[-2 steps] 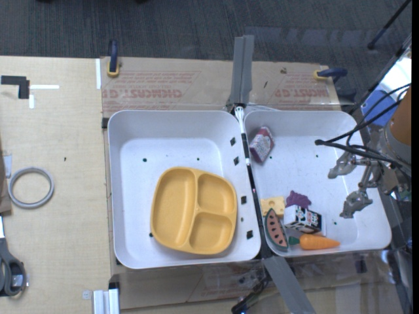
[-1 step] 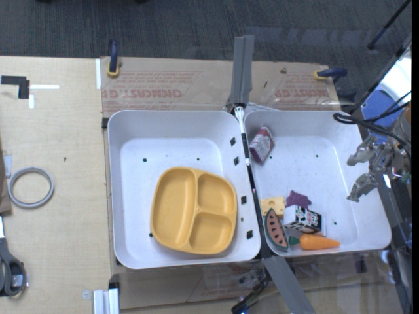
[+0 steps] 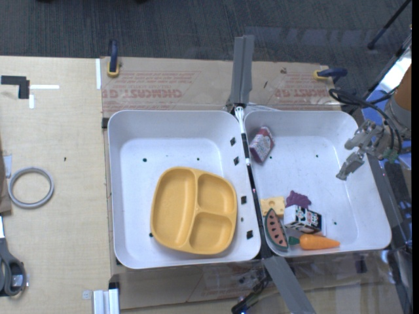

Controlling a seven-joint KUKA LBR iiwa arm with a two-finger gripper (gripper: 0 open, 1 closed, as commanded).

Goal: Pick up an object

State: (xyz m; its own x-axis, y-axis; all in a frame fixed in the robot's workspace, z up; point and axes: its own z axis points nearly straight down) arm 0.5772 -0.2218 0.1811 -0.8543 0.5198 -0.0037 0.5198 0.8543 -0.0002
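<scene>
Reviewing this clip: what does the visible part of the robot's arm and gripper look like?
At the right edge, a patch of orange marks the arm above a pale grey wrist section. The gripper is light grey metal with slim angular fingers, and small green and dark details sit by its base. Black cables loop nearby over the bench.

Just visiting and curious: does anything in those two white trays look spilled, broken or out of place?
Nothing looks spilled or broken. The yellow divided plate lies flat in the left tray. The small toys sit bunched in the right tray's near corner, the watermelon slice against the divider.
</scene>
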